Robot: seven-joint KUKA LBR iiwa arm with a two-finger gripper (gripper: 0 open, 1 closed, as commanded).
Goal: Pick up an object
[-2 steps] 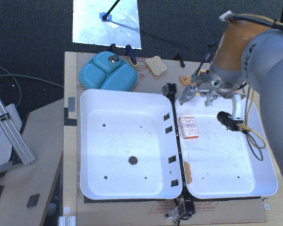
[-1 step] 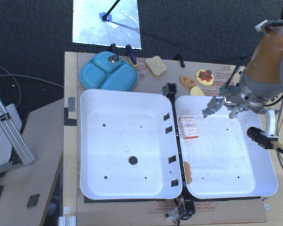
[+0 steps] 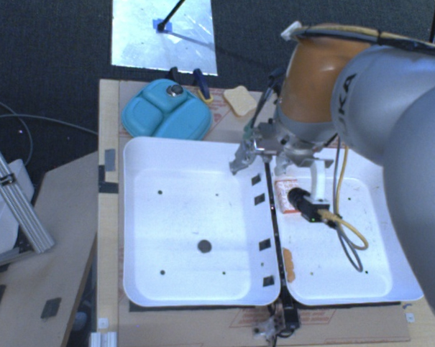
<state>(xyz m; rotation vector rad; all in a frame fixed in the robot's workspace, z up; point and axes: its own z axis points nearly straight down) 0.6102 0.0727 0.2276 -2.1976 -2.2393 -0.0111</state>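
While the arm point(image 3: 365, 89) hangs over the seam between the two bins, the pincer point(image 3: 265, 155) sits at the far end of that seam. Whether it is open or closed, cannot tell; nothing visible in it.

Candidates in the right bin point(image 3: 364, 283):
- Card point(image 3: 285, 196), white with red print, just below and to the right of the pincer, partly under the arm's black fitting and yellow cable. Looks flat, thin, light, probably stiff paper. Lying flush, so hard to pinch; an edge grip would be needed, and it may slide on the slick floor.
- Orange piece point(image 3: 288, 264), well below the pincer, against the seam wall. Small, elongated, likely light; material unclear. Best taken across its narrow width, though the wall crowds one side.

Left bin point(image 3: 148, 288): dark disc point(image 3: 204, 245), well below and left of the pincer. Low, small, possibly only a mark.
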